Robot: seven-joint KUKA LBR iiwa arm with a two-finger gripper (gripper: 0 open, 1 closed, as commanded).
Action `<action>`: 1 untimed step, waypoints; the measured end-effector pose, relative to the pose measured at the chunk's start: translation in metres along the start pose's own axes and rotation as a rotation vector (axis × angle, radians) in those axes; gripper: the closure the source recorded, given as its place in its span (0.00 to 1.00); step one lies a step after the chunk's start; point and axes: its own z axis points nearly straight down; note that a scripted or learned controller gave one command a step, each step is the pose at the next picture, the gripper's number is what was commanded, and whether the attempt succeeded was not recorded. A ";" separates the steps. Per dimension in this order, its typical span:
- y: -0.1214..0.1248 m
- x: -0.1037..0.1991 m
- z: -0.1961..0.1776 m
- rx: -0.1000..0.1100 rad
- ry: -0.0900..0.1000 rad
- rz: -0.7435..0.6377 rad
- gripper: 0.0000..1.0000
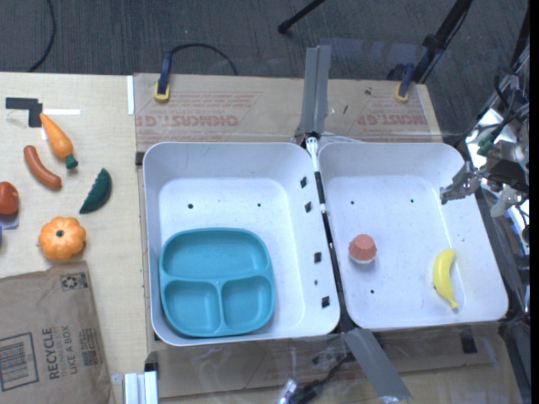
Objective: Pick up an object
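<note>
A curved yellow banana [444, 279] lies in the right bin [396, 175] near its front right corner; a small pink cupcake [363, 248] sits well left of it, towards the bin's left wall

The end effector [461, 185] is too small to read; a tomato [7, 199] is cut off at the left edge

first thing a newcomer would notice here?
Probably the teal divided tray filling the front of the left bin, the largest block of colour in view. Next, the yellow banana near the right bin's front right corner, with a small pink cupcake-like toy to its left. The gripper sits at that bin's right rim.
</note>
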 end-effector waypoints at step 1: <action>-0.005 0.084 0.099 0.001 0.000 0.084 0.00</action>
